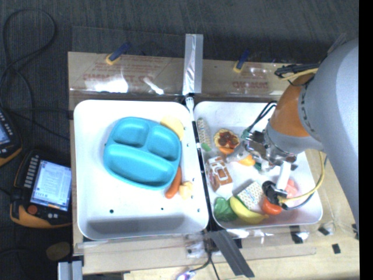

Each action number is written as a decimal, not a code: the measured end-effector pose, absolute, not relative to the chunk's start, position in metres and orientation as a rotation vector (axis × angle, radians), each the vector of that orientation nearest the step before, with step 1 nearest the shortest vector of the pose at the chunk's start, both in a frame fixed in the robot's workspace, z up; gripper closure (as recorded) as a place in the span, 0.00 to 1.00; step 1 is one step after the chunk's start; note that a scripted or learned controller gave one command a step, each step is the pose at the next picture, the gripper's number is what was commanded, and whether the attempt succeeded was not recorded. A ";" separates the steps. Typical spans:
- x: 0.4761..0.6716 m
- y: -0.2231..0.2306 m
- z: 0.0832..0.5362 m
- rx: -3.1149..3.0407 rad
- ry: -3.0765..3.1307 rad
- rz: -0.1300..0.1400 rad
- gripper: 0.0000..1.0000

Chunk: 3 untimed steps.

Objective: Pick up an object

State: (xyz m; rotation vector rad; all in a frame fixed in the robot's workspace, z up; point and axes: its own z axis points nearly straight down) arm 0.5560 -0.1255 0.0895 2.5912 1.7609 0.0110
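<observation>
My gripper [256, 149] hangs low in the right bin [309, 214], at the end of the grey arm with the orange band [291, 118]. It sits among several toy foods. A round red-and-yellow piece [226, 139] lies just to its left, and a small orange piece [247, 161] lies right below it. A brown-and-white block [218, 171] rests further left. Toward the front lie a yellow banana [247, 210], a green piece [222, 207], a checkered grey piece [250, 193] and a red piece [271, 206]. I see nothing clearly between the fingers.
The left bin [93, 214] holds a blue divided plate [143, 151], an orange carrot [174, 182] and two small yellow pieces [172, 125]. A ribbed strip [203, 134] lies along the wall between the bins. A handheld screen [49, 185] lies off the bench at left.
</observation>
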 end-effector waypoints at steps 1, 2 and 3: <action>0.556 -0.127 0.099 2.589 1.761 0.006 1.00; 0.507 -0.160 0.092 2.673 1.628 0.021 1.00; 0.495 -0.189 0.093 2.720 1.574 0.038 1.00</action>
